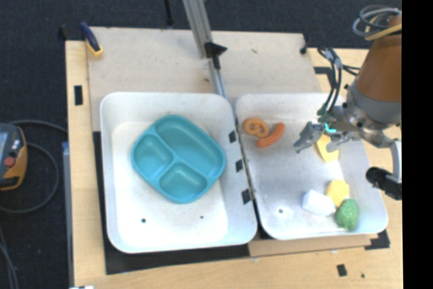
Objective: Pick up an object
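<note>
fixed overhead camera, slanted, both bins (pixel 111 166)

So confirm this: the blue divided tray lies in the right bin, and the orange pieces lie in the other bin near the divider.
Not quite. The camera view shows the blue divided tray in the left bin, not the right. The orange pieces lie in the right bin, near the divider, as stated.

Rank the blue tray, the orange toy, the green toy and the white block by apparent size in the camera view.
1. Blue tray, by far the largest.
2. Orange toy.
3. White block and green toy: look alike, left unranked.
</note>
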`<state>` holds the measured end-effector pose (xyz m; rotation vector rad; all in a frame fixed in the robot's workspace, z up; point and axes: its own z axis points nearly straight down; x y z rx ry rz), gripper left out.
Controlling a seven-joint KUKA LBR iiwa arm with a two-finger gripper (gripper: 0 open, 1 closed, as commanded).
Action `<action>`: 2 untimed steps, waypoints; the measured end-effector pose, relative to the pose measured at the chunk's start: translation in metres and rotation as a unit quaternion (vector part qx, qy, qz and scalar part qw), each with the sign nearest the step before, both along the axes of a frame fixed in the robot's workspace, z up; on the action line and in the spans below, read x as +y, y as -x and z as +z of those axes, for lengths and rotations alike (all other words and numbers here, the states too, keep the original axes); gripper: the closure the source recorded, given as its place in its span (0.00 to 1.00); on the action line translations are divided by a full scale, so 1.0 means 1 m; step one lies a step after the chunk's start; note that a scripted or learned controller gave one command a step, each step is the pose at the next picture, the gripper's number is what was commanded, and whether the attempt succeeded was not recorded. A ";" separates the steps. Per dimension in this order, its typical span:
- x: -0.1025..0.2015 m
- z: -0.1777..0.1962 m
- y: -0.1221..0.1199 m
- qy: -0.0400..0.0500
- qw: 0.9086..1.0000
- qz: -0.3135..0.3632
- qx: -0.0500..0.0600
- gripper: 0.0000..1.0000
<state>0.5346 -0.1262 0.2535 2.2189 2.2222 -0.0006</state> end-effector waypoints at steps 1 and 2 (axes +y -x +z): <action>0.000 0.000 0.000 0.000 1.000 0.000 -0.001 0.00; -0.002 -0.062 0.003 0.000 1.000 -0.001 0.003 0.00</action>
